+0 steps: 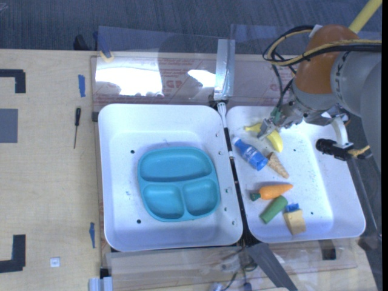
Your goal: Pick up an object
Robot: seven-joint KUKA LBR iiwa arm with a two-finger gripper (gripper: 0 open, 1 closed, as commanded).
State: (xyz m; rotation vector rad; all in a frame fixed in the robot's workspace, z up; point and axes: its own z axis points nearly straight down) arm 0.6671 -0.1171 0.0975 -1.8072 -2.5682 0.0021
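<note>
My gripper (pixel 268 126) is down in the right bin (pixel 339 187) near its back left corner, right over a small yellow piece (pixel 253 128) and beside a yellow banana-like toy (pixel 276 141). Just in front of these lies a blue bottle (pixel 250 153), and a tan cone (pixel 279 166) points toward the bin's front. Further forward are an orange carrot (pixel 273 191), a green cylinder (pixel 273 209) and a tan block with a blue top (pixel 294 219). Whether the gripper touches the yellow piece cannot be told.
The left bin (pixel 115 132) holds a teal divided plate (pixel 177 182). A black fitting (pixel 330 145) with cables juts from the arm over the right bin's far side. A metal divider post (pixel 224 71) stands behind the bins. A screwdriver (pixel 76 125) lies on the bench at left.
</note>
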